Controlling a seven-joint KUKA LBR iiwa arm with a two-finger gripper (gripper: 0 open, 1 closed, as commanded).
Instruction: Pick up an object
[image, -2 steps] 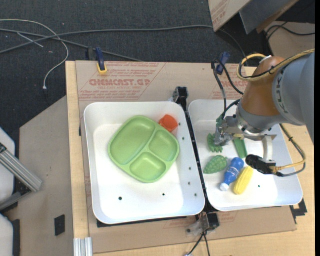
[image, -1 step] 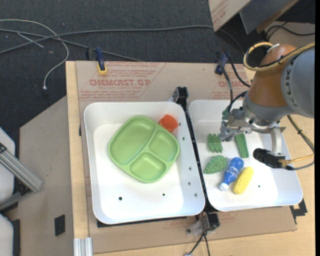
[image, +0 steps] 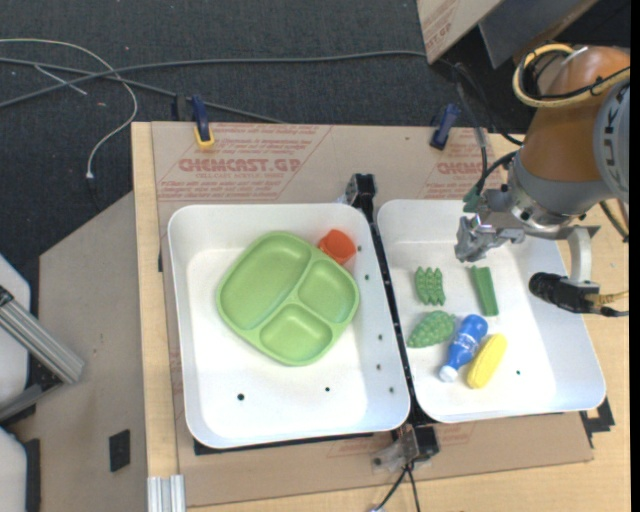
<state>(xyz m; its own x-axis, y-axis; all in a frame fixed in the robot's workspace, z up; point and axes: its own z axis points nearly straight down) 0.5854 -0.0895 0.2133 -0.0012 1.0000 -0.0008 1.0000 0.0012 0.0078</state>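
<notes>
Jaws' state cannot tell, gripper (image: 478, 243) blurred over right bin (image: 560, 395), above green stick (image: 485, 290); bottle (image: 462, 347), yellow piece (image: 485, 361) nearby.

Grey arm (image: 560, 190), orange band, metal claw (image: 478, 243)

Right bin (image: 560, 385) has a green stick (image: 485, 290) lying lengthwise, two bumpy green pieces (image: 430, 286) (image: 432, 328), a blue/white bottle (image: 462, 347) on its side, tilted, w/ a yellow piece (image: 485, 361) touching it. Left bin (image: 200, 400): green divided plate (image: 289, 297), small orange obj (image: 338, 244) at its edge.
</notes>
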